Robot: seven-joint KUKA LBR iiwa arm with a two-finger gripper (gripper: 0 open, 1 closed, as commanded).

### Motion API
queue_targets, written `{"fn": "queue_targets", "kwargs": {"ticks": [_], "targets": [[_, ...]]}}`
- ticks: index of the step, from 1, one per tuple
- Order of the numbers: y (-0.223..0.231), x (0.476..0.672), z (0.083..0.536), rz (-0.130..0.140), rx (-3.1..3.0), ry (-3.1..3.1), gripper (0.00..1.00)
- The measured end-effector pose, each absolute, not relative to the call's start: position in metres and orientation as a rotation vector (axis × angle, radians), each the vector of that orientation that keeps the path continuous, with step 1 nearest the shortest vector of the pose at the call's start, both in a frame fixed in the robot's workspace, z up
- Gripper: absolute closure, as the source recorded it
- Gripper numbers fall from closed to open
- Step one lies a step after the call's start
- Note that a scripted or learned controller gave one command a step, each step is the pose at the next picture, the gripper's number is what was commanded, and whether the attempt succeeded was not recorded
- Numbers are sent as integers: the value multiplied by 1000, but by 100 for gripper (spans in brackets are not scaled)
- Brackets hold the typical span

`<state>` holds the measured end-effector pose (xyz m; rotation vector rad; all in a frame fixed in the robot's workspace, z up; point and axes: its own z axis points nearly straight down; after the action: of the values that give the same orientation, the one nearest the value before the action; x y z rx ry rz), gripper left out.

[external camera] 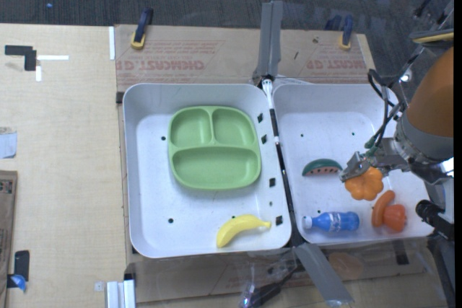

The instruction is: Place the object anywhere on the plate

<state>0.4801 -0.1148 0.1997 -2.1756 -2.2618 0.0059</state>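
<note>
White bins sit side by side: the left bin (137, 177) holds a green plate (214, 147) with three compartments and, near its front edge, a banana (242, 229). In the right bin (325, 112) the gripper (359, 169) hangs low, right of a watermelon slice (322, 168). An orange flower-shaped toy (364, 185) lies just under the fingertips, touching or nearly so; whether the fingers grip it, I cannot tell. A bottle (332, 221) and a carrot (388, 213) lie nearer the front.
</note>
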Motion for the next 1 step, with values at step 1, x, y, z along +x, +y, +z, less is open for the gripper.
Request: {"fn": "queue_targets", "kwargs": {"ticks": [1], "targets": [[-58, 529, 208, 9, -2107, -2324, 100]]}}
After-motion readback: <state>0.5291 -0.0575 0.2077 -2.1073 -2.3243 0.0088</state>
